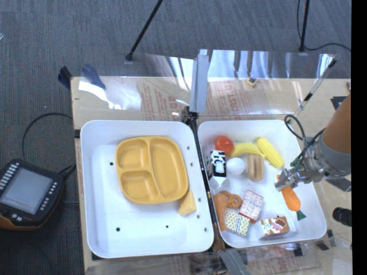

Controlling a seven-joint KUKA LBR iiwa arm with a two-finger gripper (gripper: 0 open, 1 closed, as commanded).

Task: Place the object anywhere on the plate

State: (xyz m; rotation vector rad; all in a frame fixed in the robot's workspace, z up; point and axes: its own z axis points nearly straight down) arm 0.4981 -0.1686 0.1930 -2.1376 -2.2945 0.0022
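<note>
Above, we look down on a wooden desk (166, 99) standing on grey carpet (69, 27), with a clear shield (269, 67) along its far side. Our hand (287, 180) hangs over the right bin (318, 222), and we cannot tell how its fingers stand. Just below the hand lies a toy carrot (292, 200), touching or nearly touching it; we see nothing gripped. Away from the hand toward the bin's middle sit a corn cob (269, 152), a banana (246, 149), a hot dog (255, 168), an egg (235, 165) and a tomato (224, 144). Far across, in the left bin (103, 234), rests the yellow plate (152, 169), a cheese wedge (187, 203) at its corner. A pendant (26, 193) lies on the carpet.
</note>
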